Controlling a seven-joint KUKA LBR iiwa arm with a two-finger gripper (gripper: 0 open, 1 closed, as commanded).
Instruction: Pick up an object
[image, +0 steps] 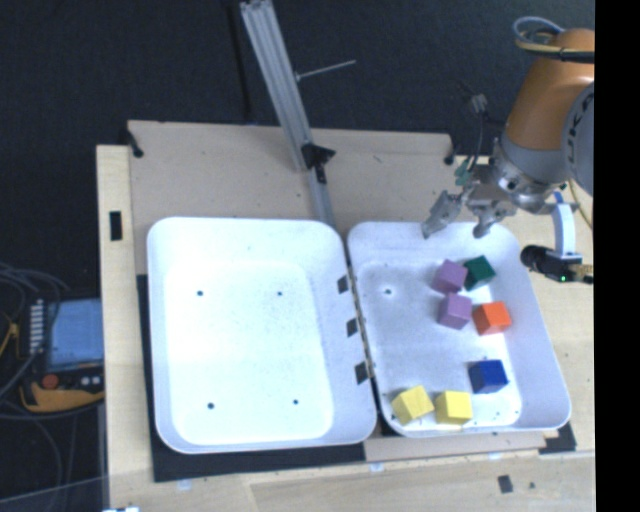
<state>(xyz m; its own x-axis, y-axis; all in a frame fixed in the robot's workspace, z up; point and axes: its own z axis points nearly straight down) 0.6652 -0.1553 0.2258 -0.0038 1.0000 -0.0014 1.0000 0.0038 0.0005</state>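
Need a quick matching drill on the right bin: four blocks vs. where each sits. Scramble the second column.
Blocks:
1. green block
2. orange block
3. blue block
4. yellow blocks

Places:
A. along the bin's near edge
B. between the orange and yellow ones
C. nearest the claw, beside a purple block
D. right of the lower purple block

Pairs: 1-C, 2-D, 3-B, 4-A

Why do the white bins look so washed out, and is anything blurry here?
In the camera view, strong overhead light bleaches the left bin almost featureless; the right bin shows grey speckle and soft shadows beside the blocks; the gripper and orange-banded arm look slightly soft, and the surroundings fall dark.
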